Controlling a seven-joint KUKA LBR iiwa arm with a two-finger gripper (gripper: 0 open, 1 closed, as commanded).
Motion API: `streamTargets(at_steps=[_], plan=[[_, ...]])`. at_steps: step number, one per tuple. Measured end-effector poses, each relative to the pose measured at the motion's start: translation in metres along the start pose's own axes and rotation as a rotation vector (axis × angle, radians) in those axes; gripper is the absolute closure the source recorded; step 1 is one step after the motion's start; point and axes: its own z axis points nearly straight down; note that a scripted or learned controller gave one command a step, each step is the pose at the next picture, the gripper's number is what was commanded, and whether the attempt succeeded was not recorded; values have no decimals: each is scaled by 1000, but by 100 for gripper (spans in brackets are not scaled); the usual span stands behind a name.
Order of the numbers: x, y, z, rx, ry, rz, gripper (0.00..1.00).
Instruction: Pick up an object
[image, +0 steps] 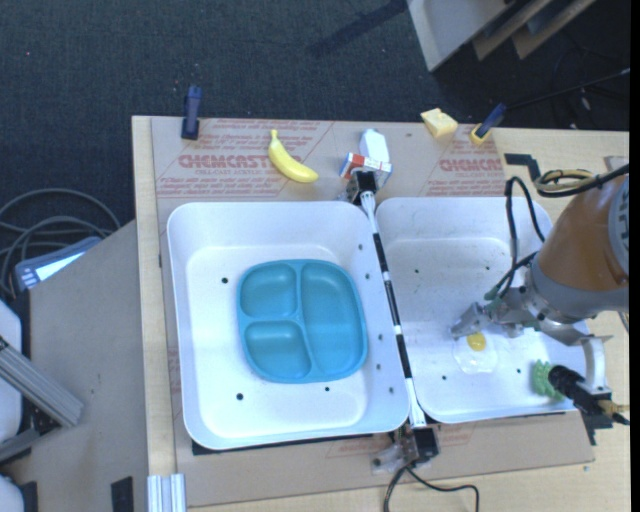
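In the right bin (440, 240) lies a small toy fried egg (476, 351), white with a yellow yolk, near the front. A green toy (543, 378) rests to its right by the bin's front right corner. My gripper (487, 321) hangs low, just above the egg's far edge, under the grey and orange arm (585, 255) that comes in from the right. In the left bin (200, 250) sits a blue divided plate (301, 320), flat in the middle.
Behind the bins on the bench lie a yellow banana (291, 161), a yellow wedge (438, 122), a white and red item (372, 154) and two blue clamps (190, 110). A black cable (515, 215) loops over the right bin.
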Motion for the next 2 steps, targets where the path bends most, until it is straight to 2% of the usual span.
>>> streamTargets(at_steps=[1, 2], plan=[[0, 1, -10, -3, -1, 1, 100], [0, 1, -10, -3, -1, 1, 0]])
